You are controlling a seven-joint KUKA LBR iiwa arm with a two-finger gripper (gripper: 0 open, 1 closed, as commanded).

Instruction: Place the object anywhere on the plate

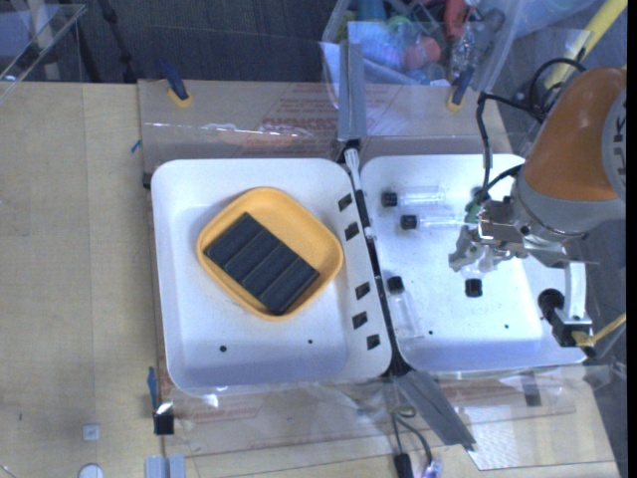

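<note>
The grey arm reaches in from the right over the right bin [518, 342], its orange band high at the frame edge, wrist tilted down and leftward. The jaws [476, 255] hang low over the bin floor; whether they are clenched or released cannot be told. A dark ridged rectangular block [262, 260] lies on the yellow plate [221, 229] in the left bin [179, 347].

A clear tub [438, 18] of bright toys stands behind the two bins [179, 366], beside blue clamps [177, 90].
</note>
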